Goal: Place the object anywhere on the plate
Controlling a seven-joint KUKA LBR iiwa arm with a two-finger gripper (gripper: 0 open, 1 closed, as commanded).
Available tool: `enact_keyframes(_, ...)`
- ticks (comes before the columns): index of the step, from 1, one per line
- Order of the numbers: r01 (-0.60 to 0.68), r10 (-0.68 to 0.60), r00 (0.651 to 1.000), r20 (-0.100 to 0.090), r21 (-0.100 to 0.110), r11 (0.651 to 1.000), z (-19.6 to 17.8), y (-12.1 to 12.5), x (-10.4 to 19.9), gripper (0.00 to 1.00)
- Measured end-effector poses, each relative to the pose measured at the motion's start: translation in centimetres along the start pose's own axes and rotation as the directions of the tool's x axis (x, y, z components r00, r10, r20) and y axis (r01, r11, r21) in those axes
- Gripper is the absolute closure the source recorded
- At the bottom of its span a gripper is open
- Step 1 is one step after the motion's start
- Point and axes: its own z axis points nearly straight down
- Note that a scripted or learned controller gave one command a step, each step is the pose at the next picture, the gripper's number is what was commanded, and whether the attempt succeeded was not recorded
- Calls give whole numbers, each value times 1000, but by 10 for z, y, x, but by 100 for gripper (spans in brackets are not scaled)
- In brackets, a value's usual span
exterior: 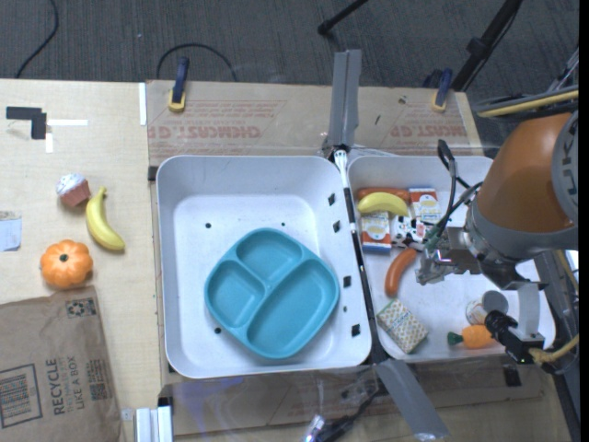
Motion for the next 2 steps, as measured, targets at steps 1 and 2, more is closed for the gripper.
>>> enact_keyframes(1, -108, 108, 994, 1, -1, 994, 0, -2, 44, 100)
enact_keyframes(2, -14, 14, 1000, 2, 2, 1000, -4, -4, 79, 100)
